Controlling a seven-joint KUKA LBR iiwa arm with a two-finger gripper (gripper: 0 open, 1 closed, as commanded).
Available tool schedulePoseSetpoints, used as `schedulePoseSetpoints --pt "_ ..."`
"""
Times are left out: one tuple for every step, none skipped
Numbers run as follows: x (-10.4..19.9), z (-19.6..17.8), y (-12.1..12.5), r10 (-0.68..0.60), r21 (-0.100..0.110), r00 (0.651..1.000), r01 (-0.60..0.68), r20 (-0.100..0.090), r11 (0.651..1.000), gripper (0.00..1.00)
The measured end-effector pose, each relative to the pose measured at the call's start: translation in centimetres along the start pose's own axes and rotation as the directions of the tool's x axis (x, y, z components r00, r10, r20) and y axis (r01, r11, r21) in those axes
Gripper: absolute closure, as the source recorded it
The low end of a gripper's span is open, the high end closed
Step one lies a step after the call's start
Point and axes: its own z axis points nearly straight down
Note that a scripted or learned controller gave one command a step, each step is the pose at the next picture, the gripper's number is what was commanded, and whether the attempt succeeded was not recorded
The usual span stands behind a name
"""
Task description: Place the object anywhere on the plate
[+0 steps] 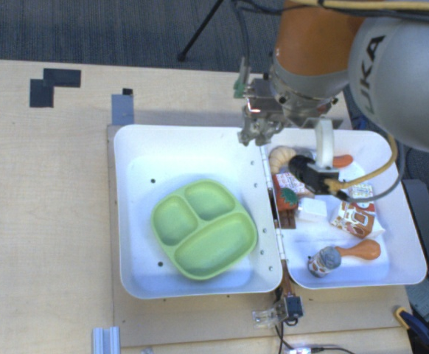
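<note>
Green three-compartment plate (203, 229) is sitting bare in the left bin (137, 198); nothing is lying on it, so the placing looks wholly undone. Candidate objects are crowding the right bin (406, 249): a croissant-like piece (281, 155), small packets (356, 214), an orange drumstick-shaped toy (358, 251). Claw (255, 133) is hanging over the far end of the divider between the bins, just left of the croissant, carrying nothing visible. Cannot tell how the claw is set. A pick is probably next.
</note>
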Motion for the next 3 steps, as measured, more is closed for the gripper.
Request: schedulePoseSetpoints --pt "0.1 -1.1 0.1 -0.008 -0.002 1.000 0.008 0.000 1.000 1.00" --pt "0.1 -2.1 0.2 -0.016 -0.005 1.000 0.016 0.000 1.000 1.00" --pt "0.2 -3.2 0.2 -0.023 -0.007 1.000 0.023 0.000 1.000 1.00"
